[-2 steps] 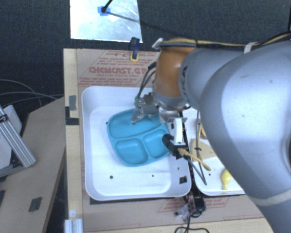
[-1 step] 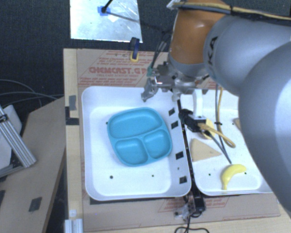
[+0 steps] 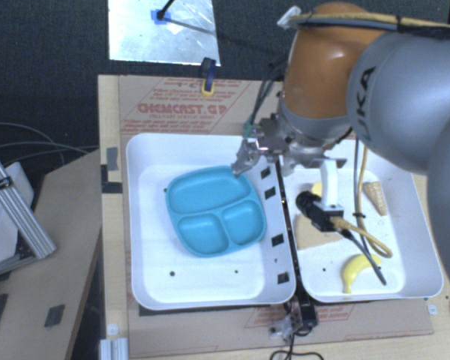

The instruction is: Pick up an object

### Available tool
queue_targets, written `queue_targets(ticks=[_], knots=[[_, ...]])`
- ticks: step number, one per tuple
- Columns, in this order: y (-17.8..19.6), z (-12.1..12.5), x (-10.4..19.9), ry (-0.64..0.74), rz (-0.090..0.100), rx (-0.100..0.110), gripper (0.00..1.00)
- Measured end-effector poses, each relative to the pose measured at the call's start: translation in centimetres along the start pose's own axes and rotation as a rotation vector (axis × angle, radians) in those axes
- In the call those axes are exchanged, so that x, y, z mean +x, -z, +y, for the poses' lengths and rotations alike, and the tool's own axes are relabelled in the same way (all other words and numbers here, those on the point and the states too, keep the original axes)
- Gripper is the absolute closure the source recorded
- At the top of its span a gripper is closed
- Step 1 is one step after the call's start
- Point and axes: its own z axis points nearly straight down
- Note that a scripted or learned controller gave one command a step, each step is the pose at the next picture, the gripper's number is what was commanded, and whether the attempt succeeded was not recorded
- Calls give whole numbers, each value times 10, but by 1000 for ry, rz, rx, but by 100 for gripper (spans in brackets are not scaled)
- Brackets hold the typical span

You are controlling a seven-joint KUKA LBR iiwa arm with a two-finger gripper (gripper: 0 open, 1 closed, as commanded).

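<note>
A light blue divided plate [image 3: 214, 212] lies flat in the middle of the left white bin [image 3: 154, 272]. My gripper [image 3: 244, 158] hangs from the orange-banded wrist, right over the plate's far right corner, close to the wall between the two bins. It looks to be at or touching the plate's rim there. In the right bin [image 3: 416, 272] lie a yellow banana [image 3: 352, 271] near the front, a tan cone [image 3: 374, 197] at the right, and a flat brown piece [image 3: 319, 236] partly under a black cable.
The big grey arm covers the far part of the right bin. A black and yellow cable [image 3: 360, 238] trails across that bin. Brown cardboard [image 3: 180, 107] lies beyond the bins, and a metal frame [image 3: 11, 208] stands at the far left.
</note>
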Motion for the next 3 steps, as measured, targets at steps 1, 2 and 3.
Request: queue_targets(ticks=[1,2,3], knots=[[9,3,1,4,0,-2,100],[91,-33,31,4,3,-8,100],[99,-33,29,6,0,-6,100]])
